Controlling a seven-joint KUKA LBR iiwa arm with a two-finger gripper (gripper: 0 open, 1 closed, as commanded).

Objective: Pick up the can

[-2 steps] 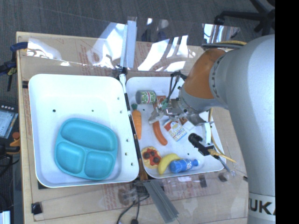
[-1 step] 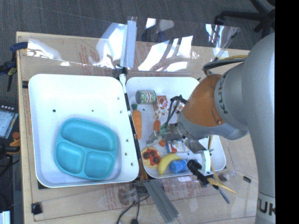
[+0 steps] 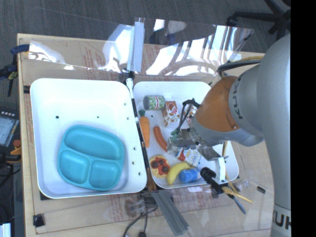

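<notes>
- Bright, even light fills the scene, and both white bins (image 3: 81, 90) come close to washing out.
- Strong glare and streaked reflections lie on the clear sheeting (image 3: 187, 48) along the far edge of the surface (image 3: 64, 63), showing as pale blue-white patches.
- Shadows are soft and short; a faint one falls under the arm (image 3: 237, 107) onto the right bin's floor.
- The teal tray (image 3: 91, 157) shows a mild sheen on its rims.
- Overall sharpness is modest: small items in the right bin look slightly smeared, with labels unreadable.
- The dark carpet (image 3: 74, 9) beyond the surface is dim and grainy.
</notes>
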